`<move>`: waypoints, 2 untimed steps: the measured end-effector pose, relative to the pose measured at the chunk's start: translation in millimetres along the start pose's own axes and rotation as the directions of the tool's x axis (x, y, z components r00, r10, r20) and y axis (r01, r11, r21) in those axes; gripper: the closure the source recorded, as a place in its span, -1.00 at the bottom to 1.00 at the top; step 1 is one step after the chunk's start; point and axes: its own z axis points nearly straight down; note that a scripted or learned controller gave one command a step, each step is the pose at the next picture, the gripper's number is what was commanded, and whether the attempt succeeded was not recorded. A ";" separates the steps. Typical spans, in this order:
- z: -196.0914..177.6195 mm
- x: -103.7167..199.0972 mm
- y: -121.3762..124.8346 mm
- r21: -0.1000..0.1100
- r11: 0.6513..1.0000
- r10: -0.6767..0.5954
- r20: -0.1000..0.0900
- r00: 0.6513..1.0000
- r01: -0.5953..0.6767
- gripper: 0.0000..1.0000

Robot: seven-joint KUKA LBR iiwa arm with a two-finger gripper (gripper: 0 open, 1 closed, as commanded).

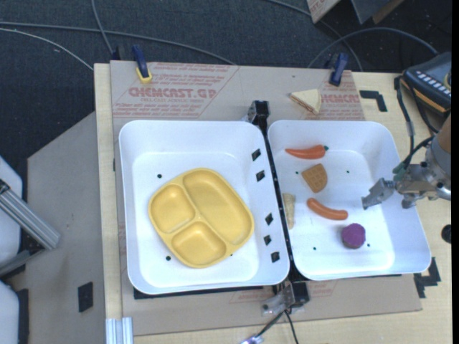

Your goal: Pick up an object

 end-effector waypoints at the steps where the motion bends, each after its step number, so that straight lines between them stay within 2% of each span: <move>1: -5.2 0.3 2.9 -0.011 1.000 -0.003 0.003 1.000 0.003 -1.00; 2: 37.6 -1.1 6.0 -0.006 1.000 -0.003 0.001 1.000 0.003 -1.00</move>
